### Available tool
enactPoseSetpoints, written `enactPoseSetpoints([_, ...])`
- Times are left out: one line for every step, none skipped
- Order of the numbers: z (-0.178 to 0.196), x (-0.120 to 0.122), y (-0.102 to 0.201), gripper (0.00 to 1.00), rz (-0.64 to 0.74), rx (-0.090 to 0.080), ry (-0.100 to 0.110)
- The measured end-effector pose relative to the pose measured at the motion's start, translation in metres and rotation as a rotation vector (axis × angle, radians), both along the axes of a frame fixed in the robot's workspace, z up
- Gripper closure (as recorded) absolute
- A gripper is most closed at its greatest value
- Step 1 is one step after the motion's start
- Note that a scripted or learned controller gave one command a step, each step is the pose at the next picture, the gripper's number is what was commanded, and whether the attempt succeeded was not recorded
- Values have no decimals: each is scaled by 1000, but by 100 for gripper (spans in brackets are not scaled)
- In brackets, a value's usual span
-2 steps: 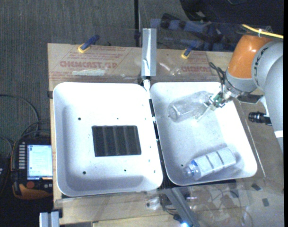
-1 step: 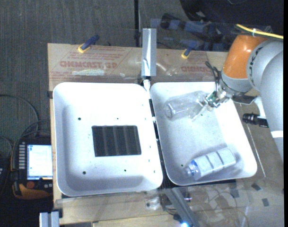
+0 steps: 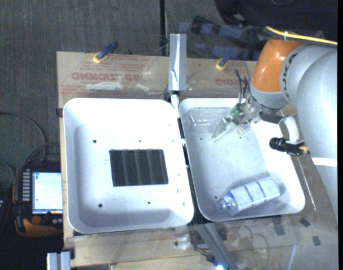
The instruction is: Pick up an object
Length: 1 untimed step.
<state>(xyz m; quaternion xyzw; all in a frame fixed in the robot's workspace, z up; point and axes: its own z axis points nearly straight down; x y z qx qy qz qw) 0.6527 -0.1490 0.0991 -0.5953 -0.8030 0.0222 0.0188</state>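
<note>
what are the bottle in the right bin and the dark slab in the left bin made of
Bottle: looks like clear plastic, see-through with a pale label and glossy glints. Dark slab: seemingly matte black rubber or plastic, ribbed into parallel strips; the exact material is unclear.

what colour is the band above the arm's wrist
Orange, seen in the camera view.

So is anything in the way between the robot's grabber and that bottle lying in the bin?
Nothing visible is. The gripper hangs over the far end of the right bin, and the plastic bottle lies on its side near that bin's front edge. Between them there is just bare white bin floor.
</note>
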Motion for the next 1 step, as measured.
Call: enactPoseSetpoints([-7, -2, -12, 0, 154, 12, -4])
